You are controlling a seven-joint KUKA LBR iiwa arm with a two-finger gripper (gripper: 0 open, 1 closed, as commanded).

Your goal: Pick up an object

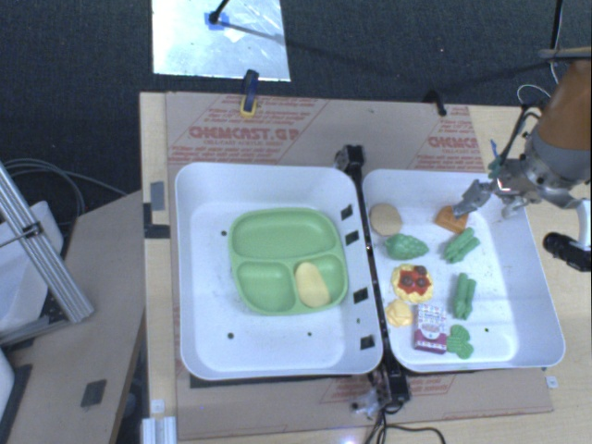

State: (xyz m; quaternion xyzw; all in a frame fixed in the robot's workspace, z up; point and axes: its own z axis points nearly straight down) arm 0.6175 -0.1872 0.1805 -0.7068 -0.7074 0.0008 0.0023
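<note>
**Gripper closing in on the orange piece at the far end of the right bin**

Starting nearest the camera, the right bin [536,340] is holding a scatter of toy food: a red-and-white packet [431,329] beside a small green piece [460,342], then a yellow-and-red pizza-like toy [413,283] and a green pod [462,295] a little farther in. In the left bin [199,276], a green divided tray [282,239] is lying flat with a yellow piece [314,283] sitting in its near right compartment, looking like a sorted spot. Farther still, a green leafy toy [406,245], a tan bun [386,218] and another green pod [461,246] are clustering together. At the far end, the gripper [481,195] is reaching in from the right, tilted down toward the orange piece [451,218]. The fingers look slightly parted and carry nothing; the orange piece is lying just beside their tips, on the bin floor, not between them.
</note>
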